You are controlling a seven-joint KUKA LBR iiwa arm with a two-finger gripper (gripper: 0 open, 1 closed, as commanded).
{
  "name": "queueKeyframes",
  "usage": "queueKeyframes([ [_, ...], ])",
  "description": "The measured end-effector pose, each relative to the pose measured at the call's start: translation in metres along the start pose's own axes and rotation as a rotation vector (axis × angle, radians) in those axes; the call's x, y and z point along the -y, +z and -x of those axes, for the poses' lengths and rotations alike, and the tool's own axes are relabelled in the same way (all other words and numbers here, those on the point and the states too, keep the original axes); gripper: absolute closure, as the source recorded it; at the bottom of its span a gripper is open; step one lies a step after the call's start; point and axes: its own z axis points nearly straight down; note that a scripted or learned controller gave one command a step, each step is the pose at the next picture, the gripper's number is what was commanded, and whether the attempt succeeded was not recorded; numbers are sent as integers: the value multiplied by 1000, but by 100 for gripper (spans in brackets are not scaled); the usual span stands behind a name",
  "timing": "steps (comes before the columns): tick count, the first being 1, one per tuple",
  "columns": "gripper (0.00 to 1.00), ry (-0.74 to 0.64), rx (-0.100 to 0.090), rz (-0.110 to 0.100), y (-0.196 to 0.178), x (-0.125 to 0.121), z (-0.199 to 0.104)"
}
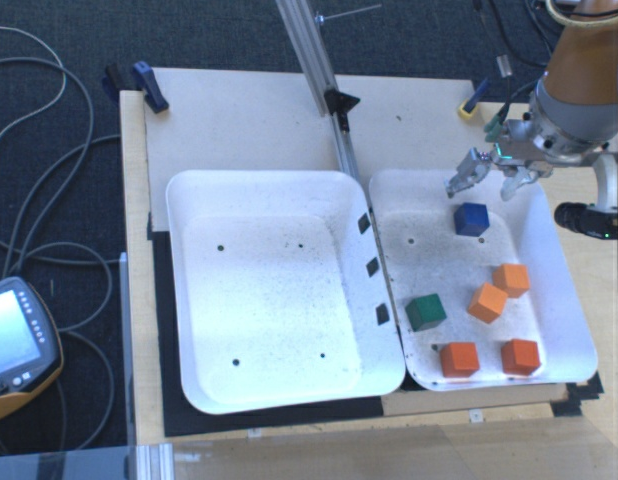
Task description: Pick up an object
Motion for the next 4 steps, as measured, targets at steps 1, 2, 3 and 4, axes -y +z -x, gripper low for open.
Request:
queueKeyframes([
  [1,0,4,1,-8,110,-30,62],
  [2,100,0,2,3,93,-33,59],
  [3,0,0,2,2,94,-33,59],
  [4,0,2,0,-6,156,-29,67],
])
